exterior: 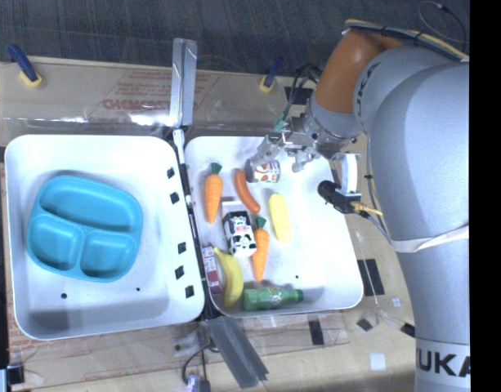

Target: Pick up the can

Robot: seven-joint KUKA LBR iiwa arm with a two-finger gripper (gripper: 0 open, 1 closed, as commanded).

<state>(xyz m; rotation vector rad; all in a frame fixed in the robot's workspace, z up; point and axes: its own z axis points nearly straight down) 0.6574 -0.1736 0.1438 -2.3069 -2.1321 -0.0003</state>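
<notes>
We judge the pick as barely underway, since the can [266,171] sits low at the far end of the right bin [332,280], just beside a carrot [246,191], with our gripper [288,147] right over it, its grip state impossible to tell.

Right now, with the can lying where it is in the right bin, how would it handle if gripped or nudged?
The can looks small and rigid, probably light. It seems to lie on its side, so a nudge may roll it toward the carrot beside it.
</notes>
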